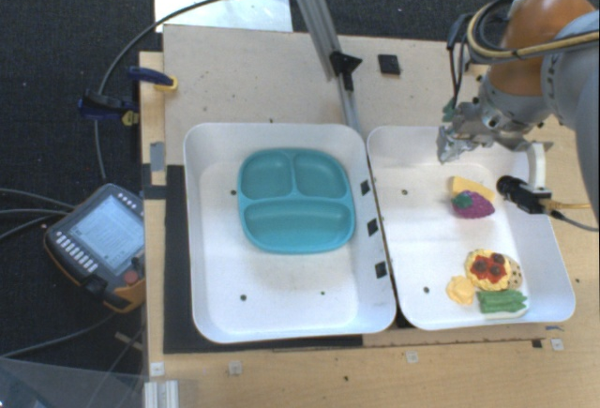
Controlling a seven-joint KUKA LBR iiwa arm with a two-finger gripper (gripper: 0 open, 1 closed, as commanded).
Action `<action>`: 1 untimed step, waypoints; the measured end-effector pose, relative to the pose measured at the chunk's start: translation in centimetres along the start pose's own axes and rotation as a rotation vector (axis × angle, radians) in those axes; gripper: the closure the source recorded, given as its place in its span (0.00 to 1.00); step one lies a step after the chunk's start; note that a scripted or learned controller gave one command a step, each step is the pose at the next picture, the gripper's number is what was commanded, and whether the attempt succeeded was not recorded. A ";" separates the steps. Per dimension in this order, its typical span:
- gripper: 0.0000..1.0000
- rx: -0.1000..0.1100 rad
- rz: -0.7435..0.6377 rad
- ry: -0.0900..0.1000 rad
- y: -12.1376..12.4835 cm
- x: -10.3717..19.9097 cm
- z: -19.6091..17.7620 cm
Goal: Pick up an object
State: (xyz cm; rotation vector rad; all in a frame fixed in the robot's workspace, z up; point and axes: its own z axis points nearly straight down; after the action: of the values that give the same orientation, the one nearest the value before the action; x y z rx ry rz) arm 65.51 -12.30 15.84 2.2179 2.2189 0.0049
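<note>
Gripper (pixel 454 148): over the right bin (pixel 417 237), nothing seen between its fingers; whether they are spread or closed cannot be told. Nearest, just below-right: purple grapes (pixel 473 204) touching a yellow wedge (pixel 466 187). Farther: pizza toy (pixel 492 270), green piece (pixel 502 303). Farthest left: teal divided plate (pixel 295 202).

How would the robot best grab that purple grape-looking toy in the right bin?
Probably from straight above, fingers closing across the narrow width of the purple grape toy. It lies flat, with a yellow piece touching its upper edge, so the sides facing away from that piece look freer. The gripper is already near.
</note>
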 end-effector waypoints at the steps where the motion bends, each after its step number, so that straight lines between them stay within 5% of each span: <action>1: 1.00 -0.001 0.000 0.000 -0.5 -0.6 -5.0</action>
State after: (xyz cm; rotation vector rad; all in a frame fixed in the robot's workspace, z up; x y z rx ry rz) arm 64.99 -12.93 20.86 2.2165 2.2186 0.0057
